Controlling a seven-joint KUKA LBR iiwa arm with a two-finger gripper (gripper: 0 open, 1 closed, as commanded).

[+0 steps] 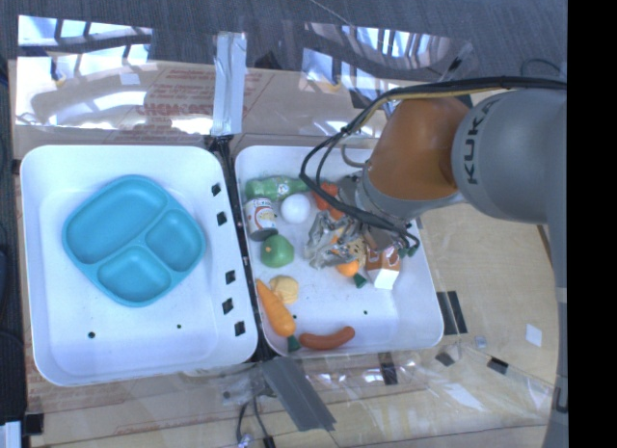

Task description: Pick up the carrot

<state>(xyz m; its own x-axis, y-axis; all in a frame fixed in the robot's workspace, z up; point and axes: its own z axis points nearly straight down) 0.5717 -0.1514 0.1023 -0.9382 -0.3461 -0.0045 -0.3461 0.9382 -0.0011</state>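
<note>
Risk of a wrong grab: gripper (pixel 337 239), finger state impossible to tell, down amid clutter well apart from carrot (pixel 277 310) beside sausage (pixel 326 339).

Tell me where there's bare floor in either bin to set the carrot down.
Left bin: bare white strip along its near edge, below the blue divided plate. Right bin: small bare patch at its near right corner, between the sausage and the bin wall. Crowded: the right bin's middle and left side, around the gripper, can, green fruit and carrot.
</note>
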